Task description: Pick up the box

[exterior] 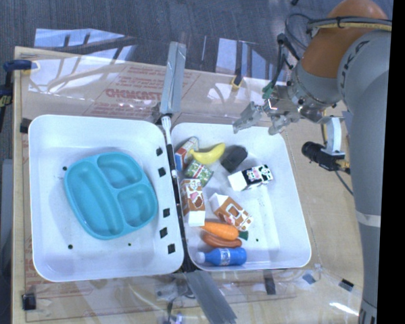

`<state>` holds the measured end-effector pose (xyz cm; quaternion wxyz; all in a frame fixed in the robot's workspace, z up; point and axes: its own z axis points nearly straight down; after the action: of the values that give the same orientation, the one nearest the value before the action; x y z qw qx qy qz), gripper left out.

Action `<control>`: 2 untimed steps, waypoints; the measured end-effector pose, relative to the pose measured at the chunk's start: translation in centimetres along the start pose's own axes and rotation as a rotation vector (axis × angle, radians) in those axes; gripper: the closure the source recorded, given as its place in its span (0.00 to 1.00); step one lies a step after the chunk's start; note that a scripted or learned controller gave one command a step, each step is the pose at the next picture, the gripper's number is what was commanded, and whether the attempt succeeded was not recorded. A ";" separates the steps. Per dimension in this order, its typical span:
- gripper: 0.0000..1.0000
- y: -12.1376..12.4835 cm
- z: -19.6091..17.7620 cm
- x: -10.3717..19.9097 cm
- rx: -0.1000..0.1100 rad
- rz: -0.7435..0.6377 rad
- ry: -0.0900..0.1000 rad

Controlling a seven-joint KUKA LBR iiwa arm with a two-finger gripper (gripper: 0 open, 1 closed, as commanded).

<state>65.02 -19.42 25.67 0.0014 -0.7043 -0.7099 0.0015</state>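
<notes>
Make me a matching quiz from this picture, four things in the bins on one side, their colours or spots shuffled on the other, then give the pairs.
Things:
1. divided plate
2. banana
3. carrot
4. bottle

Descriptions:
A. orange, just above the bottle
B. light blue, alone in the left bin
C. blue and white, at the near edge of the right bin
D. yellow, near the right bin's far left corner

Pairs: 1-B, 2-D, 3-A, 4-C

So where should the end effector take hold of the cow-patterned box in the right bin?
Probably across the short sides of the cow-patterned box, coming straight down from above. It lies flat with bare floor on its right; a white block touches its left end. The end effector hangs open above the bin's far rim.
</notes>
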 end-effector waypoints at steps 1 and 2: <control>0.00 -3.6 14.0 2.2 -0.021 0.031 -0.002; 0.00 -3.6 14.0 2.2 -0.021 0.031 -0.002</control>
<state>61.30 -17.26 11.72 -0.0069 -0.7150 -0.6991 -0.0053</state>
